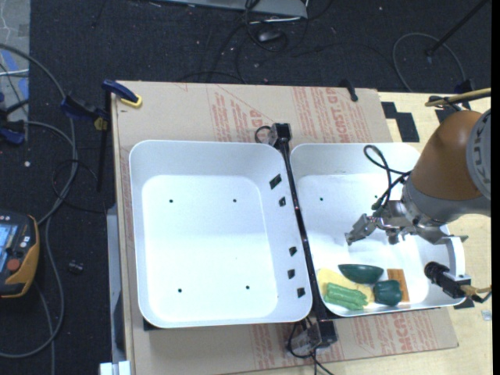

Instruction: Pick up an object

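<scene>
Tool (pixel 361 230): hangs over the right bin (pixel 336 166), reaching in from the right; how far open it is cannot be told, and nothing shows in its grasp
Candidate objects, all below the tool at the bin's near edge, likely gathered there by the sloping wall:
- dark green rounded piece (pixel 361 272), nearest below
- light green ridged piece (pixel 344 295), beyond it
- teal block (pixel 387 291), below and rightward
- orange block (pixel 397 276), touching the teal one
Left bin (pixel 148 209): well away leftward
Judgement: approach stage, descent pending
</scene>
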Motion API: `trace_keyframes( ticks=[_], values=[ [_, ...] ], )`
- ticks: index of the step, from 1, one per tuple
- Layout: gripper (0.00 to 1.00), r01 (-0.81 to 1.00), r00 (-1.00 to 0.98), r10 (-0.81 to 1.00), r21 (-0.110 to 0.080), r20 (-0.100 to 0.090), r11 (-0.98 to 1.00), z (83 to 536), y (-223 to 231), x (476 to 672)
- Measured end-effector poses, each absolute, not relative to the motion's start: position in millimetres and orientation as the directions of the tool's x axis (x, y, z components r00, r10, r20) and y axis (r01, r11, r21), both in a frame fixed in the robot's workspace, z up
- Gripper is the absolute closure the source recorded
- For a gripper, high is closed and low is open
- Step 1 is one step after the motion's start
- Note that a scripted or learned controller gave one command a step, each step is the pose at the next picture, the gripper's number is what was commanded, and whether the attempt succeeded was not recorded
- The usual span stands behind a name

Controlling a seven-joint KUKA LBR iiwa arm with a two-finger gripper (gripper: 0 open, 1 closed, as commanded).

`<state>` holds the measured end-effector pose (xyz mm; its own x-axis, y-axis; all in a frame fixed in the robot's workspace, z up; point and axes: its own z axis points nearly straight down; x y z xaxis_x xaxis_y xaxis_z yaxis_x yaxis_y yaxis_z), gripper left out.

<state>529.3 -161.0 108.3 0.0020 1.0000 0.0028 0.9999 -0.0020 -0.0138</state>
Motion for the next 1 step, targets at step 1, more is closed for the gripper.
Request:
trace_keyframes(
  ticks=[1],
  values=[
    [0.00,1.000,0.016,1.000,0.007,-0.002,-0.016,209.0,-175.9,496.6]
  ],
)
